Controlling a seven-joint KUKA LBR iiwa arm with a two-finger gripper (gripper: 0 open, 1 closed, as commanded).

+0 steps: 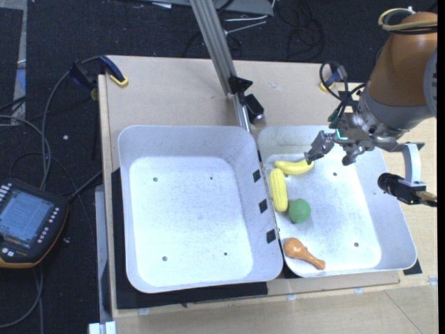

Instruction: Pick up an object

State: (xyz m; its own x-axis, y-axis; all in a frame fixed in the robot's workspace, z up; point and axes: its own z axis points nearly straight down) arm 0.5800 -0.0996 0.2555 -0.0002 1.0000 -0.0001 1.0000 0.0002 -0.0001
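The right bin holds four toy foods along its left side. A yellow banana lies near the back, and a yellow corn cob rests lengthwise just below it. A green ball sits beside the cob's lower end. An orange gourd lies close to the front rim. My gripper hovers over the bin's back part, just right of the banana's tip. Its fingers are spread open with nothing between them.
The left bin stands beside the right one, their rims meeting in the middle. A slanted metal pole with a small black mount rises behind the bins. A black sensor juts from the arm at the right.
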